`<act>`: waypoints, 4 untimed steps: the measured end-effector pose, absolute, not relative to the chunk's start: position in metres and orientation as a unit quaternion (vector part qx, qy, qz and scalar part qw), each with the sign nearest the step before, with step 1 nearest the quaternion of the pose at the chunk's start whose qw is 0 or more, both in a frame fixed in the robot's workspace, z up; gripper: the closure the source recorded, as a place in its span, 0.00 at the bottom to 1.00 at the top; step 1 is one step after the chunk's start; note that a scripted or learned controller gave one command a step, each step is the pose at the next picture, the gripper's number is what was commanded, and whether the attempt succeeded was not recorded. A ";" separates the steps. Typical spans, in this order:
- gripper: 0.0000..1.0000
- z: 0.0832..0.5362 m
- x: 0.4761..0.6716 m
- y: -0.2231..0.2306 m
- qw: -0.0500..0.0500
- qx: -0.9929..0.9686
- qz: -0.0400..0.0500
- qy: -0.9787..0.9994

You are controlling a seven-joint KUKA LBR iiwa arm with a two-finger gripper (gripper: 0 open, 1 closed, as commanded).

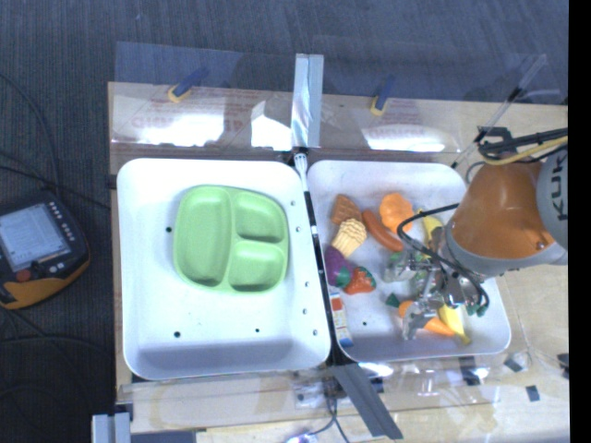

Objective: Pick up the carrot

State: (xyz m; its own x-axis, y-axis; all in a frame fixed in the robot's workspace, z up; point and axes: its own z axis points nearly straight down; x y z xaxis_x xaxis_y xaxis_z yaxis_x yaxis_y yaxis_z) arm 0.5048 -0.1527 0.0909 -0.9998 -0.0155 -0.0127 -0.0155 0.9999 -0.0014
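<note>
Partly pincer-hidden (427, 305), carrot (432, 325) indistinct.

Carrot (434, 329): small, orange, toy-like, smooth and dull. Lies flat in the right bin (369, 338), in the front right part of the floor, close to the front wall. Stretches roughly crosswise, slanting a little toward the bin's front right corner. Partly covered by the gripper (427, 307) just above, so only orange stretches show to either side of it. Possibly tipped with a dark green tuft at the left end; hard to tell. Touches or nearly touches a yellow toy (453, 321) on the right.
</note>
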 end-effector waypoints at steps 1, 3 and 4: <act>1.00 0.102 0.507 -0.152 0.009 -0.008 -0.002 1.000; 0.00 0.218 0.519 -0.187 0.001 -0.051 0.000 0.999; 0.00 0.091 0.528 -0.130 0.007 -0.021 -0.001 1.000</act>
